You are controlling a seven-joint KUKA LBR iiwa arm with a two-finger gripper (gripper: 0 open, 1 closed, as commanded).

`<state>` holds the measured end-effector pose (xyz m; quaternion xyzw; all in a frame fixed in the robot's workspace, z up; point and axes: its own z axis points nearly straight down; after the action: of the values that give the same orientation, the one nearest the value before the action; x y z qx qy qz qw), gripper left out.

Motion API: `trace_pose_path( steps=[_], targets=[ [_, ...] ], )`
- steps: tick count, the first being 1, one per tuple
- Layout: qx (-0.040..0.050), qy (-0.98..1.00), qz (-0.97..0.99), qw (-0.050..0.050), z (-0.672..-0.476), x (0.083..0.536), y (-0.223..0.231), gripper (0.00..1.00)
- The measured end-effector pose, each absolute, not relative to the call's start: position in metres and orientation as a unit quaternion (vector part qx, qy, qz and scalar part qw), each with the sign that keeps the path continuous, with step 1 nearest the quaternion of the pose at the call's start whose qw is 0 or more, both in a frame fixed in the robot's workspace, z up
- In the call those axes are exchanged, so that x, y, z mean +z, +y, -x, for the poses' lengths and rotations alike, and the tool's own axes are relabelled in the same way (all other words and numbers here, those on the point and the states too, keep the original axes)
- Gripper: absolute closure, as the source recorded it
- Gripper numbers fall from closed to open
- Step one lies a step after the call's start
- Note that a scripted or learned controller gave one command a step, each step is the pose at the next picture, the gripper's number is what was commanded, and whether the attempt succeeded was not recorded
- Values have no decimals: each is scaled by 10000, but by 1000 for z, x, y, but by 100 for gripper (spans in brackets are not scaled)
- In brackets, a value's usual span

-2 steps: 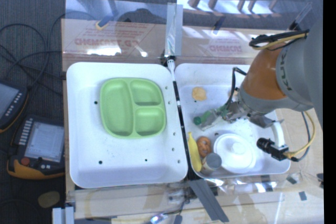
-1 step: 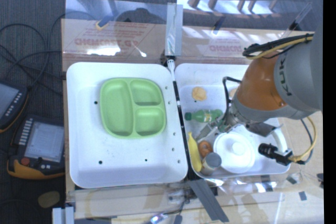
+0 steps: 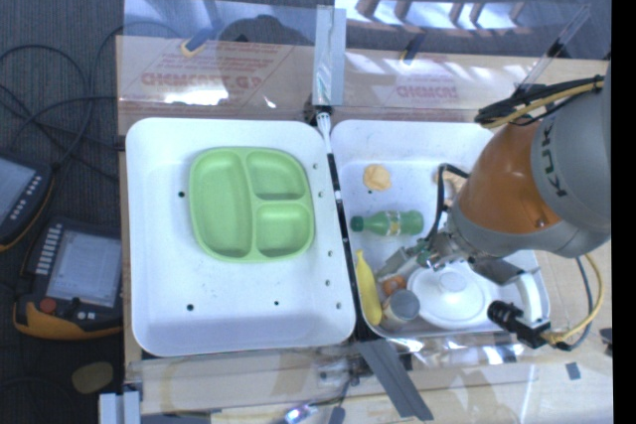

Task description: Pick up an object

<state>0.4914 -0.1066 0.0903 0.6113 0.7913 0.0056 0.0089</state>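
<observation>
My gripper is low in the right bin, just below a green bottle that lies on its side. It hangs over the left rim of a white bowl. A yellow banana lies along the bin's left wall. Beside it are a small orange-red piece and a grey can at the bin's front. A small round orange thing rests farther back. Nothing is visibly lifted by the gripper.
The left bin holds a light green divided plate. The arm's orange band and grey wrist cover the right part of the right bin. The divider between the bins runs close to the banana and bottle.
</observation>
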Motion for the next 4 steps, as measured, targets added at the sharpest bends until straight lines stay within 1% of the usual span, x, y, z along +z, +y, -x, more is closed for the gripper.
trace_pose_path(
  steps=[1, 2, 3, 4],
  targets=[
    [58, 7911, -6116, 81, -492, 99, -106, 100],
    [58, 7911, -6116, 81, -492, 99, -106, 0],
    [-16, 7919, -6106, -5, -548, 116, -151, 0],
    [16, 8075, -5898, 60, -604, 90, -102, 0]
  ],
)
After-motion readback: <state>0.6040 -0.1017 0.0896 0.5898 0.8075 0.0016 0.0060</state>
